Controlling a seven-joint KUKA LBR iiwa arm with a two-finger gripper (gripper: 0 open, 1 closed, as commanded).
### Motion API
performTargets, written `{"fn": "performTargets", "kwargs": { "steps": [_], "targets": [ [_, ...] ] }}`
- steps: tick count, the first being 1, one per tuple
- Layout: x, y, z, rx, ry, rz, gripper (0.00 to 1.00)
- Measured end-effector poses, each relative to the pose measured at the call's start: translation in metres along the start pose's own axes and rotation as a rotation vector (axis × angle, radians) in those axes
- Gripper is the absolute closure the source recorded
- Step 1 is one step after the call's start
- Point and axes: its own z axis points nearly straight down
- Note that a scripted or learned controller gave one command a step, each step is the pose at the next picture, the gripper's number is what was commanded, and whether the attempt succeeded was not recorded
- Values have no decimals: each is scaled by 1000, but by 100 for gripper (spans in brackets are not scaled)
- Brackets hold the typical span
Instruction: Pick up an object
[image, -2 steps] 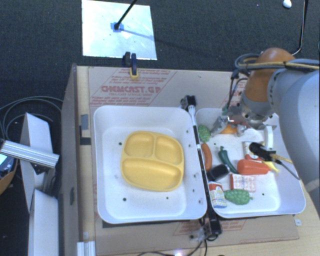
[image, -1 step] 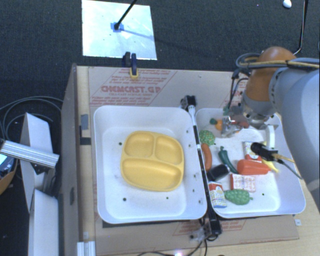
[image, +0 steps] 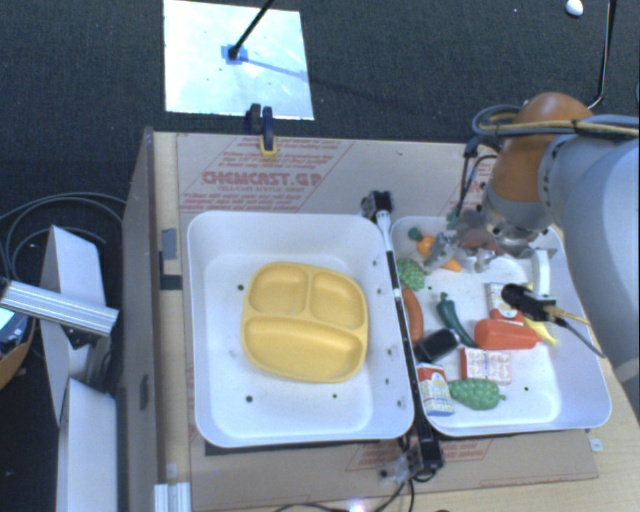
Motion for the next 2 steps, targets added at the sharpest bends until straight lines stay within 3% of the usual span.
{"fn": "performTargets", "kwargs": {
  "steps": [2],
  "targets": [
    [24, 1, 11, -7, -10, 0, 0]
  ]
}}
